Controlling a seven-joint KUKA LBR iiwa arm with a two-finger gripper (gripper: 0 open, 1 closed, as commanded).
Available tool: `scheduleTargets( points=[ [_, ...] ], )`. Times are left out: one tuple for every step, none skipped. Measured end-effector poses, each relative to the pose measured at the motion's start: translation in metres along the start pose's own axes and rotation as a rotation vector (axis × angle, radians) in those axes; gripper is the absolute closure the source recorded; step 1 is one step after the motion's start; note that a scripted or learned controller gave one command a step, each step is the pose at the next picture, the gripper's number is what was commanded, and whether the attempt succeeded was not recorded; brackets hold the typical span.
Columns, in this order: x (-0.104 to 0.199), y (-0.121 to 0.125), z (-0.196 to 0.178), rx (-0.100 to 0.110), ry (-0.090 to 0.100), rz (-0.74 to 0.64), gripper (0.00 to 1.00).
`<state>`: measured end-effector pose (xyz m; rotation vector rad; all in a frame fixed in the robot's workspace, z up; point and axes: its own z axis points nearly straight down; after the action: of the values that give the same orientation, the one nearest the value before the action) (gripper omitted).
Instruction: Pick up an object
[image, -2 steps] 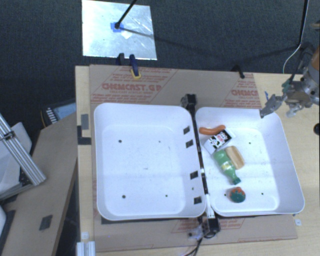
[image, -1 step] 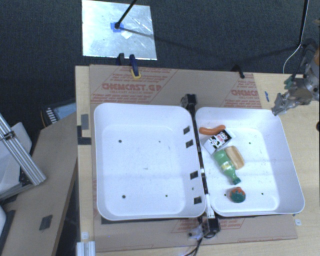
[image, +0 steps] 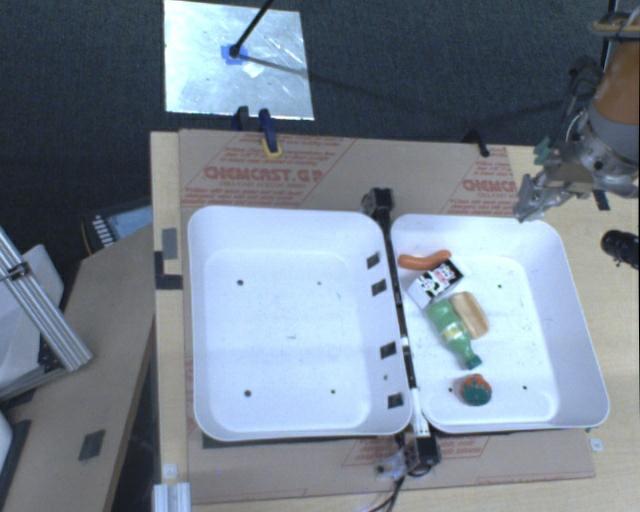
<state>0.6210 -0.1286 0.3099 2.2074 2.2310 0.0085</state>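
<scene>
Approach step, nothing grasped. Fingers (image: 527, 205) hang over the far right corner of the right bin (image: 570, 300); can't tell if they're apart or together. Candidates lie well below-left of the fingers: orange sausage-shaped piece (image: 424, 260), black-and-white card (image: 439, 282), tan block (image: 469, 313) touching the green bottle (image: 453, 335), small green-orange ball (image: 475, 391) farthest. Next move probably: translate over the cluster, descend on one item.

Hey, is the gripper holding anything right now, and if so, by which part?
Nothing is held. The gripper hangs over the back right corner of the right bin; the green bottle and other items lie in that bin.
</scene>
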Motion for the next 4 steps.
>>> scheduleTargets(
  points=[
    [0.058,0.003,-0.014,0.002,0.001,0.000,1.00],
    [0.156,-0.021,-0.079,-0.002,0.003,-0.003,1.00],
    [0.027,-0.074,-0.096,0.002,-0.007,0.019,1.00],
    [0.087,-0.053,-0.107,0.003,0.000,0.004,1.00]
  ],
)
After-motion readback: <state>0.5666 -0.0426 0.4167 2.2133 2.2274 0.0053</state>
